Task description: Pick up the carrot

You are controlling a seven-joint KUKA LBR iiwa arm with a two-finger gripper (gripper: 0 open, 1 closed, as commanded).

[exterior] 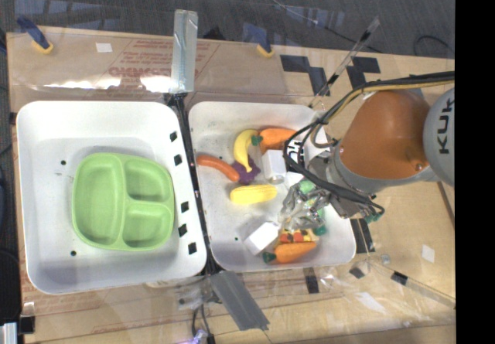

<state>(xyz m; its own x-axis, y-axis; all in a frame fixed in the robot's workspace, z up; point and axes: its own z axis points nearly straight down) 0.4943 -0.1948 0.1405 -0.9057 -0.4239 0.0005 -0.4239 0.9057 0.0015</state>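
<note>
1. We reckon we're at the approach step: the gripper (303, 207) hangs low in the right bin (203, 114), just above and beside the carrot (294, 252), which lies against the bin's near wall toward its right corner

2. Honestly we can't tell how the jaws stand, there's too much cable and wrist clutter around them, and we see nothing held

3. The next move looks fiddly to us: the carrot sits tight between the wall, a white block (261, 238) touching its left end, and some small colourful bits on top of it, so the descent has to land on the orange body and not snag the neighbours or the rim

4. Also in the right bin: a banana (244, 148), a yellow piece (253, 195) near the middle, an orange-red sausage-like thing (218, 168) by the left wall, a purple bit (247, 175) under the banana, another orange item (277, 136) at the far side, plus a white object (274, 164) next to it. That second orange thing could be mistaken for the target

5. The left bin (39, 114) holds a green divided plate (122, 201), three compartments, nothing in them

6. Both bins sit side by side on the surface (232, 56), touching along the middle
</note>
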